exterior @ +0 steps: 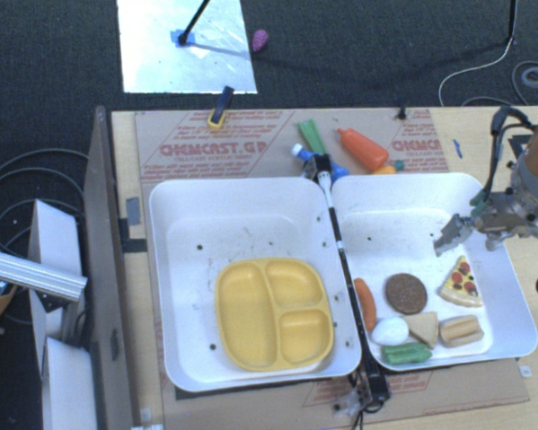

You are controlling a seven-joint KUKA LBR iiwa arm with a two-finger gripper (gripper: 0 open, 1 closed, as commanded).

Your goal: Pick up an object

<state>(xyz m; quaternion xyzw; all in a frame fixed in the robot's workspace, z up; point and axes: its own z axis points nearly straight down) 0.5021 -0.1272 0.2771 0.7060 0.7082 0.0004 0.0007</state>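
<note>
Inside left bin (178, 286) (yellow) divided plate (274, 313)

Grey metal gripper (453, 233), dark cables looped above grey wrist (535, 179).

I'm running a robotics lab bench: toy food beside two white bins (250, 197), loose cables (16, 191) left of them.

Two bins sit side by side on the desk (273, 128), the left bin (177, 259) holding a divided tray (274, 313) toward its near edge. In the right bin (394, 207), a sausage (366, 303), cookie (405, 293), egg (389, 330), cheese wedge (425, 327), bread roll (460, 331) and pizza slice (461, 283) crowd its near edge. Behind the bins a carrot (363, 149) lies by the desk's far edge.
</note>
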